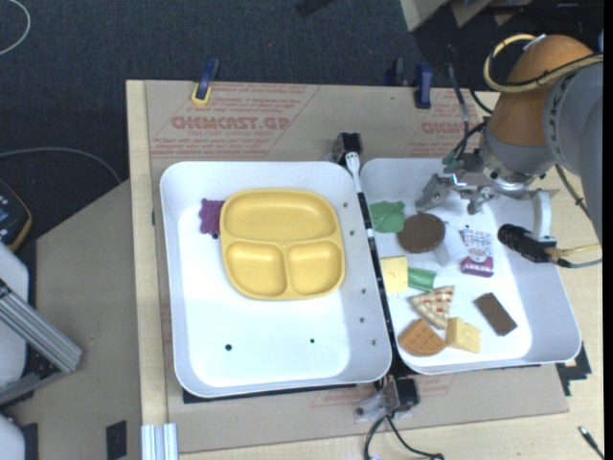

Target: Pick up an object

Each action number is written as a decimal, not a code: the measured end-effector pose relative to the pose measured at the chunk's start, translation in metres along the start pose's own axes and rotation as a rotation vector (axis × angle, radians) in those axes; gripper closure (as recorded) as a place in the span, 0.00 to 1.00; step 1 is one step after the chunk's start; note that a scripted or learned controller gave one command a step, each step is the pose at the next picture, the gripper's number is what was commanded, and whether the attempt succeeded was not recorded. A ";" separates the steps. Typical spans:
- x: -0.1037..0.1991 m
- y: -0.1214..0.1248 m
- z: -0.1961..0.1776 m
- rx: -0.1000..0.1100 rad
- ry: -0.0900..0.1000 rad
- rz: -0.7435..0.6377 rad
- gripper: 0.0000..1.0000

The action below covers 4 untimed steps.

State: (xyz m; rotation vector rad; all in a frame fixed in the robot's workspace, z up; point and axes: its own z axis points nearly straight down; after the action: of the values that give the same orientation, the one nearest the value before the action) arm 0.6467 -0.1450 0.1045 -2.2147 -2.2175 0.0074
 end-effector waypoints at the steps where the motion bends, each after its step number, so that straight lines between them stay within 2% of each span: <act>1: 0.001 0.000 0.021 -0.003 -0.001 0.000 0.00; 2: 0.001 0.001 0.008 -0.009 -0.002 0.000 1.00; 3: 0.000 0.001 -0.057 -0.018 -0.005 0.001 1.00; 4: -0.005 -0.007 -0.114 -0.018 -0.005 0.003 1.00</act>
State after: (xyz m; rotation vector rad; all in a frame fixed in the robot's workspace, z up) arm 0.6411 -0.1500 0.2185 -2.2287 -2.2258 -0.0068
